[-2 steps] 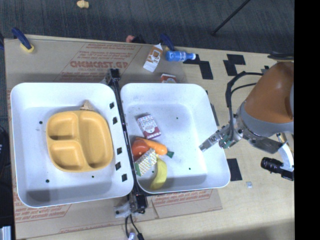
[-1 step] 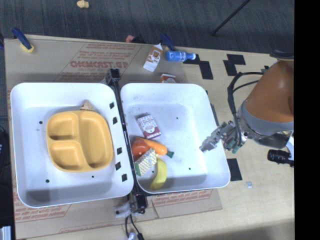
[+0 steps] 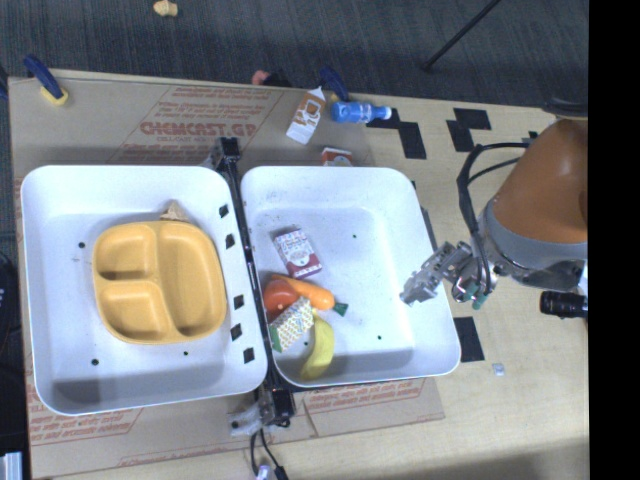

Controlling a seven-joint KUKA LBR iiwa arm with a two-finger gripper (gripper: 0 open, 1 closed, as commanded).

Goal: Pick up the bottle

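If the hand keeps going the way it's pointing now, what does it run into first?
The hand sits over the right bin's right rim, pointing left and slightly down in the view. Going straight on, it would probably cross bare bin floor and first meet the carrot, though height is unclear. The bottle lies outside the bin, off that line.

Lighting is even and moderately bright, from overhead. The two white bins (image 3: 330, 183) read clean, close to washed out on their floors, with no hard glare. Shadows are soft and short: a faint grey patch lies in the left bin's near corner, and a dim one under the tray (image 3: 158, 279). The floor (image 3: 300, 18) beyond the bench (image 3: 520, 408) is dark and grainy. Focus is soft overall; print on the cardboard (image 3: 200, 123) is barely legible. The pincer (image 3: 425, 283) is smeared, detail lost.
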